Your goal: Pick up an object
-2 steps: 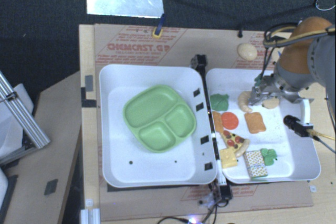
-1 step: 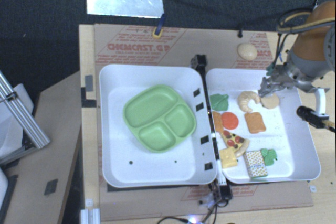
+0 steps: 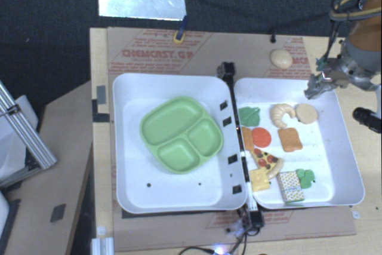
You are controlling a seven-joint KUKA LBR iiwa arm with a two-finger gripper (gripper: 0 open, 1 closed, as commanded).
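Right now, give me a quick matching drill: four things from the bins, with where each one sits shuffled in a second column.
Things:
1. green plate
2. croissant
3. pizza slice
4. gripper

Places:
A. right bin, far half, beside the round tan piece
B. over the far right corner of the right bin
C. left bin, in the middle
D. right bin, left side, just beyond the yellow cheese wedge

Pairs: 1-C, 2-A, 3-D, 4-B

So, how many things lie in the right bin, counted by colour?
Green: 2, a leafy piece and a small piece
Red or orange: 3, disc, toast, pizza slice
Cream or tan: 2, croissant, round piece
Yellow: 1, cheese
Patterned box: 1
Total: 9
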